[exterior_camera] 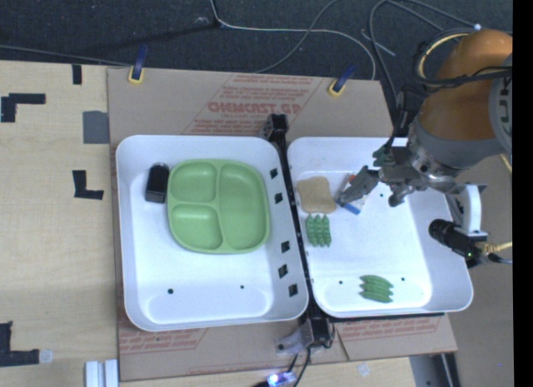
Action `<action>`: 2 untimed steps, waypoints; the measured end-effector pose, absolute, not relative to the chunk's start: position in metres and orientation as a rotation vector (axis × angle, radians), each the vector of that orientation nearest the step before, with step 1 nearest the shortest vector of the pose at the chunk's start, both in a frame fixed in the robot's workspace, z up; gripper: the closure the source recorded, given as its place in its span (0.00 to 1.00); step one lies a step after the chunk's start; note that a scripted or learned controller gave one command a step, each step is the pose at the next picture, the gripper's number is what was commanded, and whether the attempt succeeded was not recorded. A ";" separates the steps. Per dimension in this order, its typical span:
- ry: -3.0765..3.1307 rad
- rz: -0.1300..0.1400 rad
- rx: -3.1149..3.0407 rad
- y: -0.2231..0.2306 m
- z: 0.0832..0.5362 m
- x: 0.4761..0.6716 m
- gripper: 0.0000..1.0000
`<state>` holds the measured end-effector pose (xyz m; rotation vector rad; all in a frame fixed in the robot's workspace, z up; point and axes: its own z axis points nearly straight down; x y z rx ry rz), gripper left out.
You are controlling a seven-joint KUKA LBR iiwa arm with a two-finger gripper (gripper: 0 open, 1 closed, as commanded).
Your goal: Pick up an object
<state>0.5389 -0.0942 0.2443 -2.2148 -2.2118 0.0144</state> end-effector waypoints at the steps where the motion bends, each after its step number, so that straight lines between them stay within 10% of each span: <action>1: -2.222 0.002 -2.218 -0.094 0.251 0.541 0.00; 2: -2.218 0.009 -2.216 -0.091 0.187 0.537 0.00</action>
